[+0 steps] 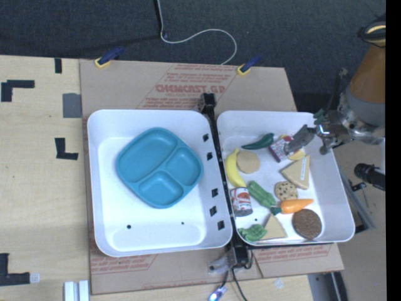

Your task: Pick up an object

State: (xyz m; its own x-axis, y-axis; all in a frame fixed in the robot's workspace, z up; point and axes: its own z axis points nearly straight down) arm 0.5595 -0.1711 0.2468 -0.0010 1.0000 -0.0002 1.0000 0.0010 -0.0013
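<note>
The right bin (332, 187) holds several toy foods. Among them are a yellow banana (233, 168), a beige round biscuit (248, 162), a dark green pepper (258, 142), a purple packet (279, 148), a pale cheese wedge (297, 173), a chip cookie (285, 190), an orange carrot (294, 205), a brown patty (307, 223), a green pickle (262, 194) and a small can (242, 200). My gripper (296, 143) reaches in from the right, low over the bin's upper right part. Its tip is just right of the purple packet and above the cheese wedge.
The left bin (106, 231) carries a blue divided plate (160, 167). A leafy green piece (252, 232) and a tan triangular slice (274, 227) lie at the right bin's front edge. A divider with black clips (216, 168) separates the bins. A white cable (200, 36) loops behind them.
</note>
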